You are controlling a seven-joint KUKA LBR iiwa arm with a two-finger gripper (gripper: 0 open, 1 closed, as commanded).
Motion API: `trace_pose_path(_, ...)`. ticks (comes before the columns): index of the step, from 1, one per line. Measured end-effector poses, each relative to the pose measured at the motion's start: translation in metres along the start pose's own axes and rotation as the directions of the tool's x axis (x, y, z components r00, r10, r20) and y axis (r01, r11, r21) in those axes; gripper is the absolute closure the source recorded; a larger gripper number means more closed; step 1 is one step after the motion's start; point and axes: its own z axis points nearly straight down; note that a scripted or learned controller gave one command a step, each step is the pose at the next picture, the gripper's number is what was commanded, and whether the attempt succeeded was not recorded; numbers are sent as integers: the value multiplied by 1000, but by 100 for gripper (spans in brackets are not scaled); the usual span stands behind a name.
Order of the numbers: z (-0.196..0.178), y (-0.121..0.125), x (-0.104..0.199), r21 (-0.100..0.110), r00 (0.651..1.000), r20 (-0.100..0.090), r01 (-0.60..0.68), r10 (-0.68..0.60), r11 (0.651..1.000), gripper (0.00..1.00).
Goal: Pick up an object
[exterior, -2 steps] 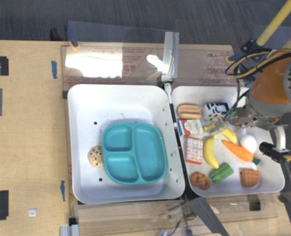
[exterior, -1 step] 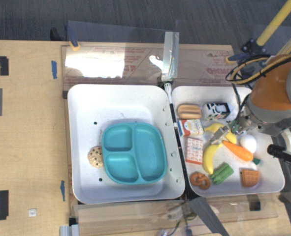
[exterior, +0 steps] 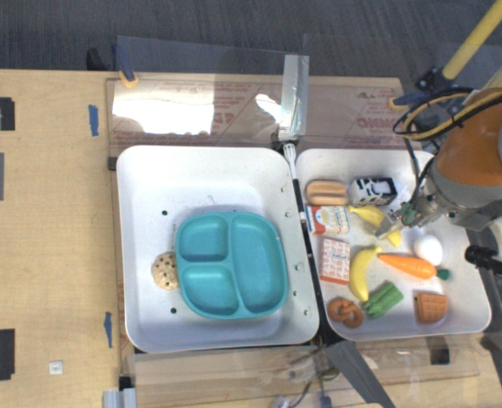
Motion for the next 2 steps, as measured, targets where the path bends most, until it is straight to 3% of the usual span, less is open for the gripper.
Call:
trace_pose_path(1,12,34,51,4,969,0,-247,247,969,100)
trace_pose_path(2,-92,93,79,-2,941,-2,-339,339,941,100)
